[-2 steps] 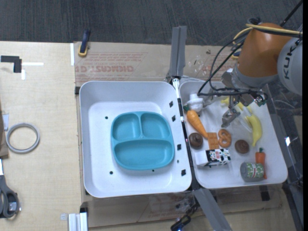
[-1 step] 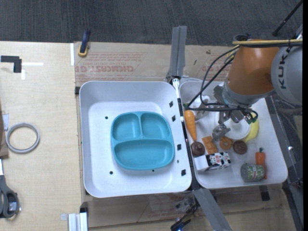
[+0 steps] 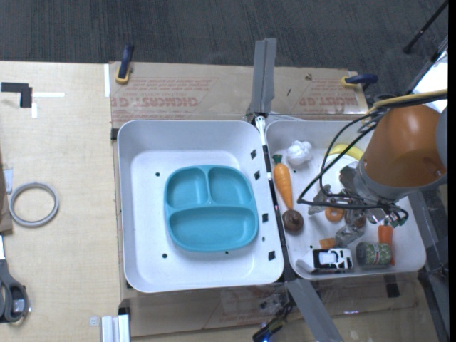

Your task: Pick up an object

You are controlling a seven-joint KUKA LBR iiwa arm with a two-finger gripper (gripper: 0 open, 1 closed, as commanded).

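The left shallow white bin (image 3: 135,212) holds a teal three-compartment plastic plate (image 3: 211,209), and the grey arm with its orange band (image 3: 402,148) reaches over the right shallow white bin (image 3: 313,137). The gripper (image 3: 354,218) sits low among the clutter there; whether it holds anything cannot be told. An orange carrot (image 3: 283,184) lies well left of it by the divider, a dark green can (image 3: 374,254) just below.
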